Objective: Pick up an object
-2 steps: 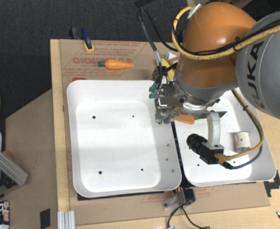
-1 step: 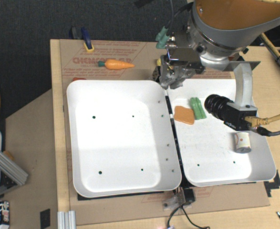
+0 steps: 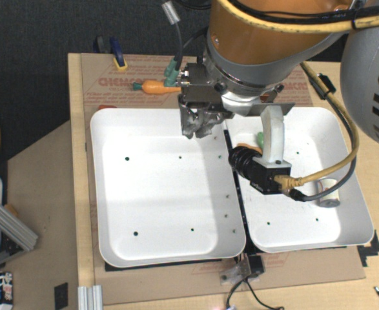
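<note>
Near edge: tabletop point(image 3: 47, 173) carries a brown board with two white bins side by side. Left bin point(image 3: 163, 237) shows bare floor with small dark dots. Right bin point(image 3: 318, 231) holds a black fitting with yellow hose point(image 3: 266, 173) hanging from the arm, and a small green object point(image 3: 259, 138) just visible beside the white bracket, mostly hidden.

End effector point(image 3: 195, 124) hangs over the far right corner of the left bin, close to the divider. Cannot tell whether it is open or closed, or whether anything is in it.

Judgement: search or approach step; no grasp confirmed. Next move calls for shifting over the divider toward the green object.

Far side: orange-handled tool point(image 3: 155, 87) and blue clamp point(image 3: 117, 50) on the board, outside the bins. Arm body blocks much of the right bin's far part.
</note>
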Tool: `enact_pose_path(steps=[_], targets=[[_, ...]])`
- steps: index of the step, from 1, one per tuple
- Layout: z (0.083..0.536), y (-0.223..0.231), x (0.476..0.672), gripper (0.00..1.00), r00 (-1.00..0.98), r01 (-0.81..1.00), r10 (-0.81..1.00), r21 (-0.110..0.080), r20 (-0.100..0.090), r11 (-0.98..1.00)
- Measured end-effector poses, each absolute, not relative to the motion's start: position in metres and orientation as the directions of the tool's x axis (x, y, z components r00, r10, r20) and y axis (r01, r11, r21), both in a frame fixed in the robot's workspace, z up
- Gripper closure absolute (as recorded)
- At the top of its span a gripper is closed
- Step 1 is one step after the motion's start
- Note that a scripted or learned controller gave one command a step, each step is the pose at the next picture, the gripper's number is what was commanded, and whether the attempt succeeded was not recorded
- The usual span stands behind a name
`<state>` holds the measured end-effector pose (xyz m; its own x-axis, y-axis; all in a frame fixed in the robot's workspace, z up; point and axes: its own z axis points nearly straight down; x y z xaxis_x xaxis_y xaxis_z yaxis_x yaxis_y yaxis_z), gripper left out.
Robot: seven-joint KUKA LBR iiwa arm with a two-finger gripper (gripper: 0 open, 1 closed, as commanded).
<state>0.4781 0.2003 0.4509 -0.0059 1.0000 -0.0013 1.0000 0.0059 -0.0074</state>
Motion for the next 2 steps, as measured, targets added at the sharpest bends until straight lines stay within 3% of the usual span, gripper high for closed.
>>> enact_pose_path(steps=[2], targets=[[0.474, 0.199, 0.479, 1.0, -0.004, 1.0, 1.0, 0.002, 0.001, 0.004]])
